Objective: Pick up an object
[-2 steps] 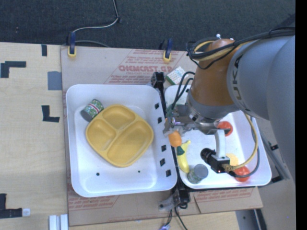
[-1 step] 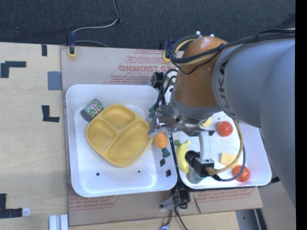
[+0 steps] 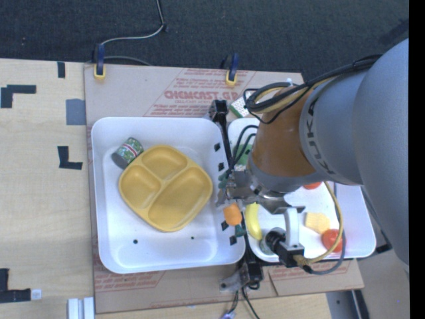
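Note:
My gripper (image 3: 230, 193) hangs below the orange-banded wrist, over the wall between the two bins, at the right bin's left edge. A small orange piece (image 3: 232, 213) lies just under it and a yellow banana-like piece (image 3: 253, 222) sits right beside that. I cannot tell whether either one touches the gripper. In the left bin (image 3: 106, 178) a yellow divided plate (image 3: 166, 186) lies flat. A small green and grey can (image 3: 127, 151) rests at the plate's upper left.
The arm hides most of the right bin (image 3: 362, 244). A yellow block (image 3: 316, 221), a red-orange piece (image 3: 332, 239) and a red bit (image 3: 312, 186) show past it. Cables run under the wrist at the bench's front edge. Two clamps hold the cardboard at the back.

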### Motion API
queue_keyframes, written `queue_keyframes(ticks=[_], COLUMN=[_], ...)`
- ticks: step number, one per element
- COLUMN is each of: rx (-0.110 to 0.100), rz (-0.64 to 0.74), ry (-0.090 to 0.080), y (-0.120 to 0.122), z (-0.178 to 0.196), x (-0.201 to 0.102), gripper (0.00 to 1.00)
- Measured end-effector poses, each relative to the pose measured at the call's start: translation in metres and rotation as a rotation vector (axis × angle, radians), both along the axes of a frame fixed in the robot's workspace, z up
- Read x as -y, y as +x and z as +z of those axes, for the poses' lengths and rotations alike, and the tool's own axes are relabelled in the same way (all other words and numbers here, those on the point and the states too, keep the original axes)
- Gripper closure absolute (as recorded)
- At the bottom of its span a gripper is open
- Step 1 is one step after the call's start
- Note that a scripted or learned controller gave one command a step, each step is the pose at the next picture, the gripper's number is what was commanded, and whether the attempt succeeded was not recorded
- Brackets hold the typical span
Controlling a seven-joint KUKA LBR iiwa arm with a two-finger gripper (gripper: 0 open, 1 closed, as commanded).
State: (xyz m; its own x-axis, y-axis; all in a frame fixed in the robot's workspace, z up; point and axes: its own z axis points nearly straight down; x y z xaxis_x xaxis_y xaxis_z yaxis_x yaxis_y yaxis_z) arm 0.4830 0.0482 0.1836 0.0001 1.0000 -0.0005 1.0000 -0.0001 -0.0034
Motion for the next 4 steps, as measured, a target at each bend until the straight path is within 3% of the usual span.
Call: queue_keyframes(ticks=[1,2,3,4], rx=[0.001,0.0,0.001,0.002], rz=[0.002,0.001,0.003,0.0], ry=[0.0,0.0,0.0,-0.001], y=[0.016,0.0,0.003,0.001], z=[0.052,0.0,0.056,0.061], x=[-0.038,-0.028,-0.086,-0.016], gripper=[1.0,1.0,1.0,1.0])
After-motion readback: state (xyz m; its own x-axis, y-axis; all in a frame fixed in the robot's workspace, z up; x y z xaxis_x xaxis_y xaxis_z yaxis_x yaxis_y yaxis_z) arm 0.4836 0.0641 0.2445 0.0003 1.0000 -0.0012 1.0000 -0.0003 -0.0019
